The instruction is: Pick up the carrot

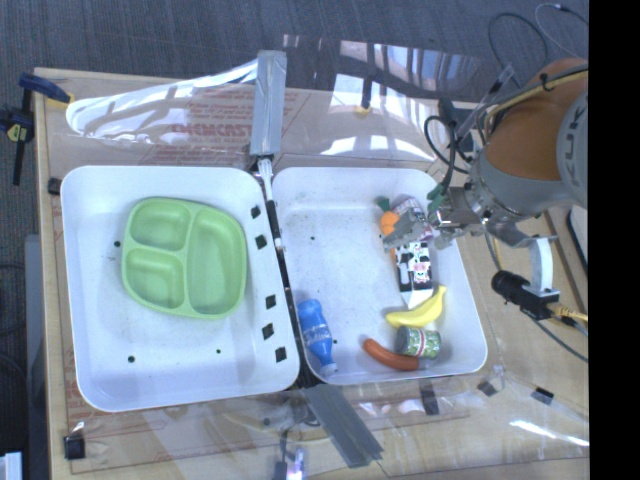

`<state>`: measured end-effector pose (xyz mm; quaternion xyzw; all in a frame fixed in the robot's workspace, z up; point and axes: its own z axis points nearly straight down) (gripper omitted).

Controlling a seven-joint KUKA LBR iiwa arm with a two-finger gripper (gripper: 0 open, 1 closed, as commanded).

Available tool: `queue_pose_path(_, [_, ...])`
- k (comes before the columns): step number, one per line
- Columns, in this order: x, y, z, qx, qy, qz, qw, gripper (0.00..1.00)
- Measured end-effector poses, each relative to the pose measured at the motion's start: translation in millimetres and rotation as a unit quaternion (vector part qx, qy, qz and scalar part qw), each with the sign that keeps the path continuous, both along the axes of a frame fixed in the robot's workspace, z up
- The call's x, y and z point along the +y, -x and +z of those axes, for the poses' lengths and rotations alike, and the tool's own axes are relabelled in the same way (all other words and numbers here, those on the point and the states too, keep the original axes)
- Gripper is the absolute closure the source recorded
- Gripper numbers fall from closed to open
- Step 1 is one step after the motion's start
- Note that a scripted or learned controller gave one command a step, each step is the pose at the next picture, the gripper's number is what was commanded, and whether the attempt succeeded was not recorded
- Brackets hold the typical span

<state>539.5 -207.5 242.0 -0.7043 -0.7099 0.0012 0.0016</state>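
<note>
The carrot (386, 222), small and orange with a green top, lies in the right bin (340, 258) near its far right corner. My gripper (412, 225) hangs low over that corner, right beside the carrot on its right side. The gripper's grey body hides part of what lies under it. Behind it the arm, with its orange band (535, 133), comes in from the right.
The right bin also holds a cow-patterned carton (413, 266) just in front of the gripper, a banana (420, 310), a green can (420, 343), a red sausage (390, 355) and a blue bottle (317, 333). A green divided plate (185, 256) lies in the left bin (90, 348).
</note>
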Motion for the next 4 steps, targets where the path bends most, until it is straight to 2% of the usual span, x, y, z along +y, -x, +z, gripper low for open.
queue_pose_path(1, [-3,-61,-15,-0.001,0.0000,0.029,0.9996,0.00])
queue_pose_path(2, [0,-98,-150,-0.001,0.0001,-0.010,0.9999,0.00])
queue_pose_path(3, [1,-99,-139,0.000,-0.0001,-0.007,1.0000,1.00])
queue_pose_path(4, [14,-68,-52,-0.001,0.0003,0.018,0.9998,1.00])
